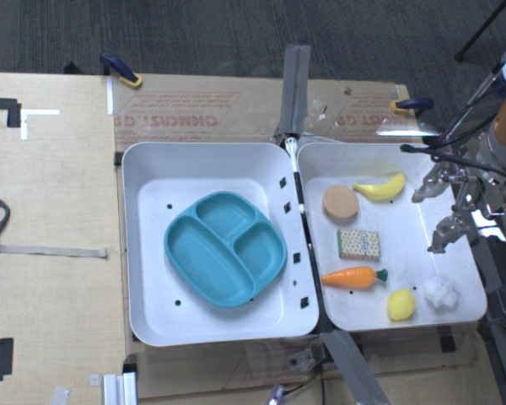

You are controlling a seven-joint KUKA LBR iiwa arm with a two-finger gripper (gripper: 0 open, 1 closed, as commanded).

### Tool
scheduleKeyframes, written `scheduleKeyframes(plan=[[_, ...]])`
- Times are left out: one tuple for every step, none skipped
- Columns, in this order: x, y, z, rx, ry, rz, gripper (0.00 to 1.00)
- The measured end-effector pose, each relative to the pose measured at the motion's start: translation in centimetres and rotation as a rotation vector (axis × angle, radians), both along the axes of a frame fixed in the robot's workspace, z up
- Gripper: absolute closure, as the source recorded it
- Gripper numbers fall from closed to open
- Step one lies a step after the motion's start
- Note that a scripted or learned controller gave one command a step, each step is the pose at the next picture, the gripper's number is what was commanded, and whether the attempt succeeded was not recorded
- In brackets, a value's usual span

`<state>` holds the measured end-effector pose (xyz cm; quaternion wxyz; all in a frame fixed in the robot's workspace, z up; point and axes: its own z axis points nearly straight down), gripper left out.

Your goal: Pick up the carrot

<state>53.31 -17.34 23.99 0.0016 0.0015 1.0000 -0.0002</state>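
Two shallow white bins sit side by side on the bench, smooth and glossy with rounded corners. Over in the left bin (143,226) there's a teal plastic plate (225,248), rounded and split into three compartments. The right bin (464,260) is the busy one: a curved yellow banana (381,187) up top, a flat tan disc (341,202) just beside it, a small speckled block (359,243) below that, a lumpy yellow lemon (401,305) near the front edge and a crumpled white wad (440,293) next to it. And the carrot (352,278), orange, tapered, with a little green stub at its right end, lies flat near the bin's left wall, just under the block. The gripper (443,213) hangs above the right side of that bin, metal fingers spread apart with nothing between them. So the carrot is well off to its left and a little toward the front, apart from it, with bare white floor between.
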Motion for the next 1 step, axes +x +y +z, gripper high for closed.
scheduleKeyframes(plan=[[-5.45,4.44,-9.42,0.001,0.002,0.012,0.00]])
